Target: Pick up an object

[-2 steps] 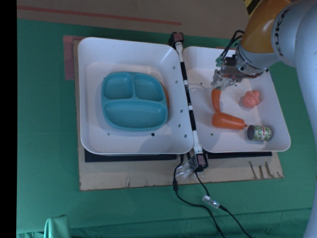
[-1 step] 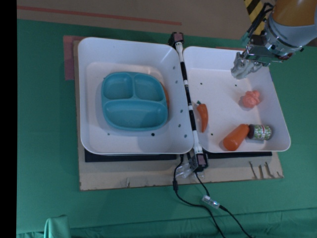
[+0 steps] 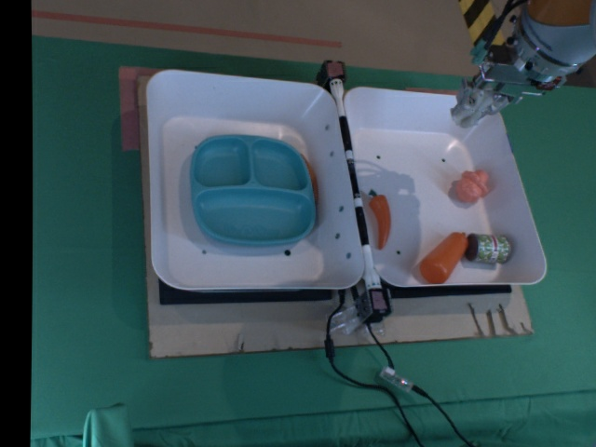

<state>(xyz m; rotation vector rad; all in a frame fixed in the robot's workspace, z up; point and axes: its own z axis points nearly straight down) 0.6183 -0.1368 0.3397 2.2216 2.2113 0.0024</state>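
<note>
My gripper (image 3: 470, 110) hovers over the right white bin's (image 3: 521, 194) far rim, finger state unclear. Below lie a pink lumpy toy (image 3: 470, 186), an orange plastic bottle (image 3: 443, 257) and a green-labelled can (image 3: 489, 248) touching near the front edge; bin centre bare.

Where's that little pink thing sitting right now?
The pink object lies in the right bin, toward its right side, above the orange bottle and the small can, and below the gripper.

Gripper (image 3: 468, 112) over R bin (image 3: 521, 194) far corner — teal plate (image 3: 251, 192) in L bin (image 3: 177, 110).
</note>
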